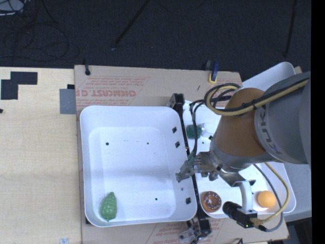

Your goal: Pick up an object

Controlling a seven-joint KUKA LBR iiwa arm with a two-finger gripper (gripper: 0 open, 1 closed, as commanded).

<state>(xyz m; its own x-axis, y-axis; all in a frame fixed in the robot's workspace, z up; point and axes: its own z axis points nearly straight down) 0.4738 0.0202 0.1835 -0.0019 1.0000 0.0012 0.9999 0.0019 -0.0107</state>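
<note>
Left bin (89,121): green lumpy object (108,206) lying at near-left corner | right bin (290,203): orange ball (265,199), brown round item (210,201) sitting | arm (254,131): hanging over right bin | hand: grip state impossible to tell.

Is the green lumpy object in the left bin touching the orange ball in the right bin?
Apart. The camera view shows the green lumpy object and orange ball in separate bins.
</note>
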